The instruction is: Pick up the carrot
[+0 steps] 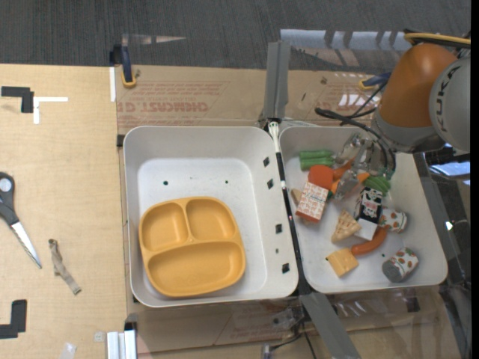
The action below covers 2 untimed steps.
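"KUKA" partly legible on arm (pixel 453 96); cardboard (pixel 187 99) print mirrored, unreadable.

Hand (pixel 352 172) low over carrot (pixel 326 176) in right bin (pixel 428 223)

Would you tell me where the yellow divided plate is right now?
In the camera view the yellow divided plate lies in the left bin, toward its near left corner, apart from the toy food in the right bin.

dark ribbed floor (pixel 187 13), pale wooden bench (pixel 60 200)
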### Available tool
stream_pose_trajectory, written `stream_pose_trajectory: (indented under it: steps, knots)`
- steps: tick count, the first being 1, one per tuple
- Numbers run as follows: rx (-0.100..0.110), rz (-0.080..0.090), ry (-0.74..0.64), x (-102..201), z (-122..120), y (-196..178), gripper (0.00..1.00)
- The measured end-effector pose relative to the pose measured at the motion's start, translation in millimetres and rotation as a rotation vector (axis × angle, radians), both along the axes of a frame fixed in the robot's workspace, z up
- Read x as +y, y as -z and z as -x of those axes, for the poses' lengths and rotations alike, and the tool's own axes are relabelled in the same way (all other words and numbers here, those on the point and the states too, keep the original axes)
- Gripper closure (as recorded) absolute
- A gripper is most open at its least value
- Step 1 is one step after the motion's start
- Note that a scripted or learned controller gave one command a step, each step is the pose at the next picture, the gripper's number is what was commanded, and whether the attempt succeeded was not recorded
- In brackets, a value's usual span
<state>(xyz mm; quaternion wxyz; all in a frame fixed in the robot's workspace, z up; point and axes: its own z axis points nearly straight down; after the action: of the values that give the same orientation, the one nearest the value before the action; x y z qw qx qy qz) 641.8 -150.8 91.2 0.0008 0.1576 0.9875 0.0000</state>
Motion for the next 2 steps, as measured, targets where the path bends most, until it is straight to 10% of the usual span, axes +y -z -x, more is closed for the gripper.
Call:
stream_pose_trajectory:
  steps: [1, 2]
  knots:
    - [0.0, 0.0, 0.678, 23.1, -1.8, 0.0, 0.0]
    - [-0.004, 0.003, 0.672, 23.1, -3.8, -9.3, 1.0]
